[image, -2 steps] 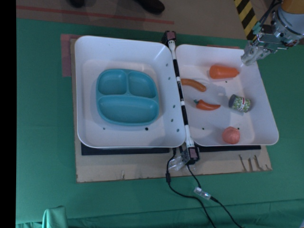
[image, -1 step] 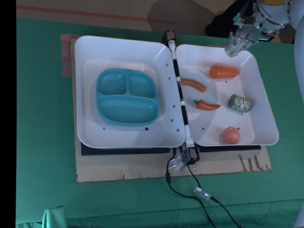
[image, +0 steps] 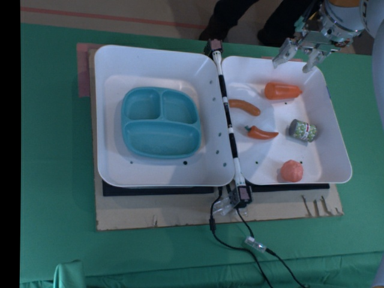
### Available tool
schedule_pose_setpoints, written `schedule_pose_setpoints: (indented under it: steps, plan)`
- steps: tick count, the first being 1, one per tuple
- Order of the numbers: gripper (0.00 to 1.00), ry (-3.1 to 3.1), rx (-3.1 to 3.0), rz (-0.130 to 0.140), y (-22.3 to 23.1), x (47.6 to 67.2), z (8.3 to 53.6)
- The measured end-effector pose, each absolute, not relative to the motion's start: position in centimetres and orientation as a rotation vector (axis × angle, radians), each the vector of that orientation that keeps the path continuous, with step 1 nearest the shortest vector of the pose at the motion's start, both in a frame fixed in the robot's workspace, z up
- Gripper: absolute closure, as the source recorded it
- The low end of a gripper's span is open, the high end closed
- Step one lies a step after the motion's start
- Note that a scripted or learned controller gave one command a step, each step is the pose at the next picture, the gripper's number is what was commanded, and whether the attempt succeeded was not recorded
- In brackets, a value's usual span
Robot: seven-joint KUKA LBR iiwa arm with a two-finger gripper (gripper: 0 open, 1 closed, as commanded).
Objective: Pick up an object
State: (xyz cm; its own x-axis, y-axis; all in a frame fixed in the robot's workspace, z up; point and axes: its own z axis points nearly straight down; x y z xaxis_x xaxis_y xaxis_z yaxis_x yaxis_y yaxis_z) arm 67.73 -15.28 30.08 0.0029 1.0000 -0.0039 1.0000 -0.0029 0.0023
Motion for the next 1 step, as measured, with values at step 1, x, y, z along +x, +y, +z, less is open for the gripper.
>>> schedule_pose_setpoints:
  steps: [1]
  plan:
    - [0.0, 2.216, 2.221, -0.001, -16.34, 69.24, 19.07]
